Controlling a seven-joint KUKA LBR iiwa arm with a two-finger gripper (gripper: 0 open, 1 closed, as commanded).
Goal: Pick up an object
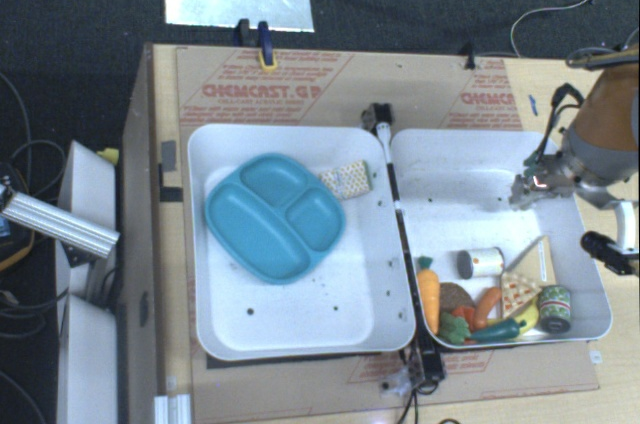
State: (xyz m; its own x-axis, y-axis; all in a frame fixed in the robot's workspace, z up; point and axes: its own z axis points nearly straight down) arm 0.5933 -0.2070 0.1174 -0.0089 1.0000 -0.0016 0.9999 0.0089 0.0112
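Observation:
The right bin holds a heap of toy food along its near edge: an orange carrot, a white cylinder, a pizza slice, a small printed can, a brown round piece and a green pepper. My gripper hangs over the bin's far right part, above bare floor and well apart from the heap. I see nothing held in it.
A blue divided plate lies in the left bin, with a pale patterned cracker beside its far right rim. A black divider runs between the bins. The grey and orange arm comes in over the right edge.

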